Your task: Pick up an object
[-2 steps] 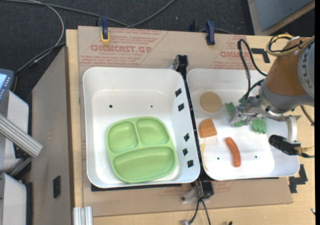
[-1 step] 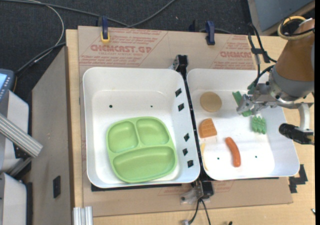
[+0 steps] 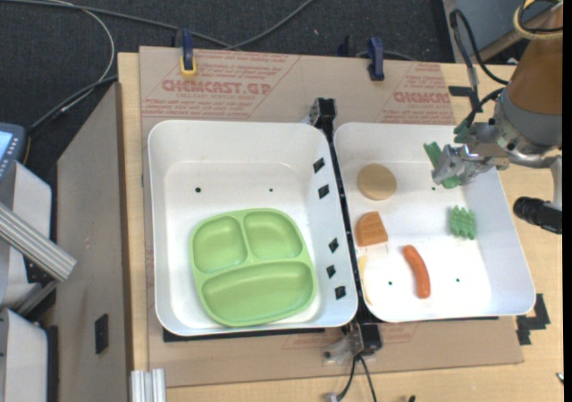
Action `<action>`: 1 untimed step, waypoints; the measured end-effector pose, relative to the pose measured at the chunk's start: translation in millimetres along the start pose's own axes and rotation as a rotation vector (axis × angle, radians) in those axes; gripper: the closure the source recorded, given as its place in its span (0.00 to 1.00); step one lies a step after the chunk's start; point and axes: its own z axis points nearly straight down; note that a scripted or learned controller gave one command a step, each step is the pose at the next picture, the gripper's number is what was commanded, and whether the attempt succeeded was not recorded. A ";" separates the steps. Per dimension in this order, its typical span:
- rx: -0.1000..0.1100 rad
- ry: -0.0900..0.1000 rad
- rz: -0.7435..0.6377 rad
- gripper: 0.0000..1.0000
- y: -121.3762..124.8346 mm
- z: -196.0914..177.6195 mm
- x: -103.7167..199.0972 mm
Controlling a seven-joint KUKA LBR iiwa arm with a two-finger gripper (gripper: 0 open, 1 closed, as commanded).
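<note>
Tray (image 3: 255, 268) in left bin (image 3: 170, 213); foods in right bin (image 3: 500, 293).

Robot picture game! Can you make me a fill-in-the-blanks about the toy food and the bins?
1. The green divided plate lies in the ____ bin.
2. The long red sausage lies in the ____ bin.
3. The divided plate has ____ compartments.
4. The robot's hand hovers over the ____ bin.

Missing words: left; right; three; right
</note>
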 end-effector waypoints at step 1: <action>0.000 0.000 0.001 1.00 4.5 -63.2 -2.5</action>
